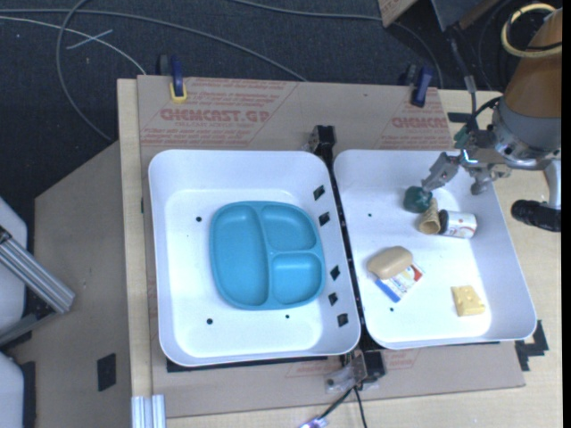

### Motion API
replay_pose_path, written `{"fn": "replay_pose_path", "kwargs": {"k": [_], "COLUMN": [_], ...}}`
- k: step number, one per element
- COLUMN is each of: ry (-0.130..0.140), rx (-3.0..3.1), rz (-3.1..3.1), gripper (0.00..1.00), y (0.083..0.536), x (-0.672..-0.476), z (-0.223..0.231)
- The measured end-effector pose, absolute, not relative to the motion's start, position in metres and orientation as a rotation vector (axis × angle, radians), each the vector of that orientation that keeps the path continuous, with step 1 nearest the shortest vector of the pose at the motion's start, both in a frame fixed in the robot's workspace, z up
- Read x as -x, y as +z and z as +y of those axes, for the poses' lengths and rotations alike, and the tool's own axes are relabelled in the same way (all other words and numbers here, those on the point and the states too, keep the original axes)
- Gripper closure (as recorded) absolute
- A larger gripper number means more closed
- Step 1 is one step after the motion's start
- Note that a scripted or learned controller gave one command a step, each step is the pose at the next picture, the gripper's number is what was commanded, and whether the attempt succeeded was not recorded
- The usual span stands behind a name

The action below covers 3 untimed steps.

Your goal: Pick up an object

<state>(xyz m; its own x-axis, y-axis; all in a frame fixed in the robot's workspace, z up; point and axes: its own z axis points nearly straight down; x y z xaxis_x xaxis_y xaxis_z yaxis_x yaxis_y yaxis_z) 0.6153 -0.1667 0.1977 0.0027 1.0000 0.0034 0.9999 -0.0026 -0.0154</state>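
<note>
In the camera view, the grey arm with the orange band reaches in at about two o'clock, and its two-finger gripper (461,173) hangs over the upper part of the shallow white right-hand bin (508,266). The fingers stand spread apart with nothing between them; one points down toward eight o'clock, its tip just beside a small dark-green rounded object (416,198). This looks like the approach stage of a pick, with the green piece the nearest candidate. Touching or nearly touching it at four o'clock lies a tan-and-white cylindrical object on its side (446,224), so a good descent would centre the open fingers over the green piece alone and set them so that neither tip lands on the cylinder. Lower in the same bin rest a beige rounded lump (390,260) sitting on a flat red, white and blue packet (403,283), and at five o'clock a small yellow block (467,300), well apart from the rest and probably the easier target if the crowded pair proves awkward. The left white bin (169,239) holds a blue plastic divided plate (266,254), which is likely too broad and flat for these fingers.
</note>
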Motion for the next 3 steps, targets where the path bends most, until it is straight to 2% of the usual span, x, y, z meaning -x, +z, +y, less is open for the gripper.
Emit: {"fn": "replay_pose_path", "kwargs": {"k": [1,3], "ry": [0.0,0.006], "rx": [2.22,2.216], "rz": [-2.221,-2.216], "gripper": [0.0,0.0], "y": [0.206,0.086], "x": [-0.618,-0.619], "z": [-0.166,-0.175]}}
